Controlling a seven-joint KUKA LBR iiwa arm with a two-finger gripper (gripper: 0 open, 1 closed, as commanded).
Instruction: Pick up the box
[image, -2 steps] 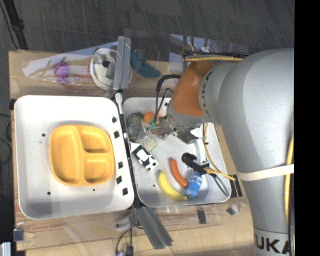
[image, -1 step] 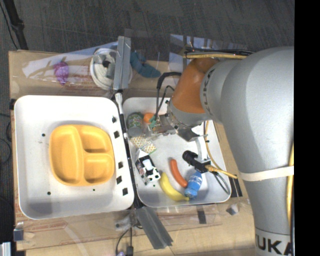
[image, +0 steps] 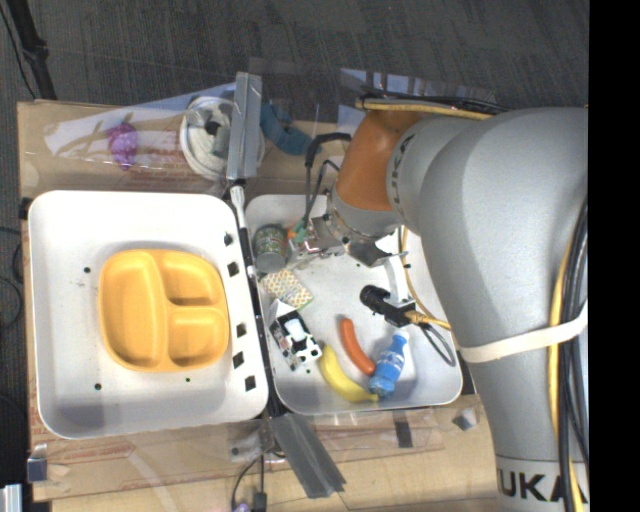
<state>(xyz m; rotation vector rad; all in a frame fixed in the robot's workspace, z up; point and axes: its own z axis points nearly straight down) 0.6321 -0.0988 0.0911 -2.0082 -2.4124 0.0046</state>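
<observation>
- A dark grey carpeted floor (image: 150, 45) runs along the top of the view.
- A pale wooden bench (image: 60, 130) sits below it, its surface partly covered by glossy clear plastic sheeting (image: 90, 135).
- Black cables (image: 25, 40) cross the upper left corner.

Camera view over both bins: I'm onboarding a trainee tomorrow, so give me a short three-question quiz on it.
1. True or false: the yellow tray lies in the left bin.
2. What lies right beside the banana? A) blue bottle B) can C) patterned box
3. Fill in: the arm reaches over the ____ bin.

Key: 1 true; 2 A; 3 right.
</observation>
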